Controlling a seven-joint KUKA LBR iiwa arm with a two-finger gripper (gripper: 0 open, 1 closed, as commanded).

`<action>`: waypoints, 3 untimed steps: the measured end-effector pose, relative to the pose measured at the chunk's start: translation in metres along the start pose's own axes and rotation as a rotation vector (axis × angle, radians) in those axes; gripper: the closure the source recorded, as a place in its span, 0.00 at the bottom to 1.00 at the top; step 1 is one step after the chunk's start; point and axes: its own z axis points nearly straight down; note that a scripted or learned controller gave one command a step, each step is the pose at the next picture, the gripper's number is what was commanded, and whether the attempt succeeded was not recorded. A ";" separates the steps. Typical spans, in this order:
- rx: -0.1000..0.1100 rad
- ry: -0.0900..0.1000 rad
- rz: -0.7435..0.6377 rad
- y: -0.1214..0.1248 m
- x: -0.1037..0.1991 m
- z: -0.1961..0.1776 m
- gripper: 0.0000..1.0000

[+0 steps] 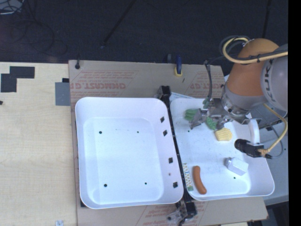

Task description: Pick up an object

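Two white bins sit side by side on the tabletop. The end effector (207, 118) hangs low in the right bin (256, 188), apparently placed to grab the green toy (192, 114) just beside it; whether it grips, I cannot tell. Nearby lie a yellow piece (224, 134), grey block (236, 165) and sausage (199, 179).

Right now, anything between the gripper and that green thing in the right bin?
Nothing visible. The gripper sits low in the right bin, right at the green thing, with no item between them. The yellow piece, grey block and sausage all lie off to the side, nearer the camera.
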 end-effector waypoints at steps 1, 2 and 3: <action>-0.009 -0.004 0.002 0.054 -0.048 -0.061 0.00; 0.017 0.003 0.003 -0.011 -0.063 0.062 0.00; 0.004 0.001 0.007 -0.006 -0.066 0.044 1.00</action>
